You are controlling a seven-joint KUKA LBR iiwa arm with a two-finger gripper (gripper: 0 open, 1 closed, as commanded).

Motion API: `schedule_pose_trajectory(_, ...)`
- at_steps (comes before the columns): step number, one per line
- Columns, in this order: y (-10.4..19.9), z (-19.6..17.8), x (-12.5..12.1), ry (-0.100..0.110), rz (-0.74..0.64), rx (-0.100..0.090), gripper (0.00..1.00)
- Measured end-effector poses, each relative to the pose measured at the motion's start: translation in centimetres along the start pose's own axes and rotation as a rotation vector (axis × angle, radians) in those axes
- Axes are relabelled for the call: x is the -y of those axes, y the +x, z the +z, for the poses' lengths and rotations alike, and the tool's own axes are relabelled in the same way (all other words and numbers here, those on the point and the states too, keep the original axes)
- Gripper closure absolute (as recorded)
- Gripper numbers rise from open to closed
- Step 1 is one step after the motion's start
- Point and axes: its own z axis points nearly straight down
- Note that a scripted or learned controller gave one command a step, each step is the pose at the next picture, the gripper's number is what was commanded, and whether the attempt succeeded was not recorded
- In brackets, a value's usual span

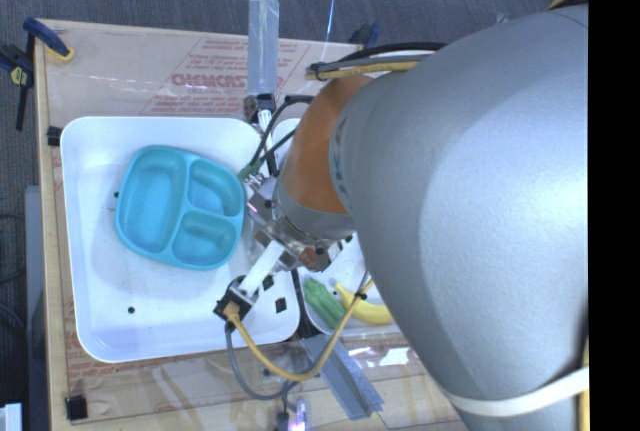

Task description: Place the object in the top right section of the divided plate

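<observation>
We see the grey arm covering most of the right bin. The left bin holds the blue divided plate, lying flat. The gripper hangs over the right bin's lower left part, and we cannot tell its state. Just beside it, in that bin, a yellow object and a green object lie side by side.

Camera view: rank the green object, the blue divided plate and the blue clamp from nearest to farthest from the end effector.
1. Green object, right bin, near edge.
2. Blue divided plate, left bin.
3. Blue clamp, bench, far left corner.
</observation>
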Motion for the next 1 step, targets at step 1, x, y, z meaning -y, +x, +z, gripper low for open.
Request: schedule_pose_trajectory(1, -0.03, 0.01, -0.01, 0.001, 0.000, 0.001, 0.00)
